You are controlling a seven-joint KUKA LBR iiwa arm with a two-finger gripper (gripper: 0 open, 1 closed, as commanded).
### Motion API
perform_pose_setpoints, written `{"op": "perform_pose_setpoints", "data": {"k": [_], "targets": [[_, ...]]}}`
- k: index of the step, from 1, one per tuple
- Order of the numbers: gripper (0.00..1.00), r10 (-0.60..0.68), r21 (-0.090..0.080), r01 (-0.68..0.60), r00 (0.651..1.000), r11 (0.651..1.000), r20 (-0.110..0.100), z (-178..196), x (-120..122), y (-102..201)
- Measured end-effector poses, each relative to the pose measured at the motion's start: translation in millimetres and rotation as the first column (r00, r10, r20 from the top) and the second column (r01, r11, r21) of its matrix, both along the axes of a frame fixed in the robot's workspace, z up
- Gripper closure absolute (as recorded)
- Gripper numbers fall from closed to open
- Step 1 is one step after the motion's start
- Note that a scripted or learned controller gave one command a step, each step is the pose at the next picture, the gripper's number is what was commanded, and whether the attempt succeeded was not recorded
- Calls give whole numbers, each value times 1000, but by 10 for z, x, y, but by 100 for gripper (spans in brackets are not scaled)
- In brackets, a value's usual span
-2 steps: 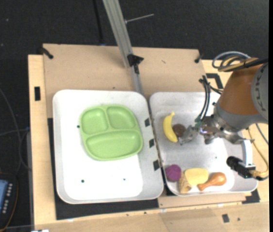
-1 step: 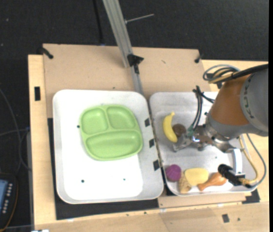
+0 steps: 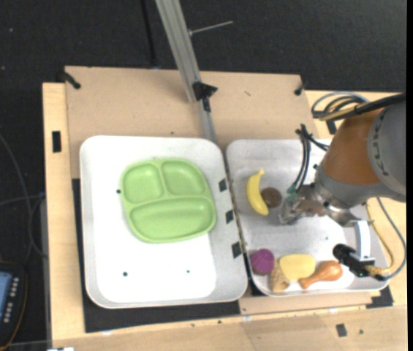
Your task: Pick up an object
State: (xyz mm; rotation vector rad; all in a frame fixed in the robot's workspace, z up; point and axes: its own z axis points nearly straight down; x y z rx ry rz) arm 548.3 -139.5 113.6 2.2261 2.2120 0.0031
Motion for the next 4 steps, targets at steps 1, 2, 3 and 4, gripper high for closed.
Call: {"op": "perform_pose_setpoints", "data": {"k": [1, 2, 3, 4], "targets": [[100, 4, -2, -4, 1000, 1000, 4, 622, 37, -85], [100, 9, -2, -9, 1000, 1000, 4, 1135, 58, -102], [100, 14, 2, -14, 1000, 1000, 0, 1254, 258, 369], [100, 15, 3, -15, 1000, 1000, -1, 1328, 425, 963]]}}
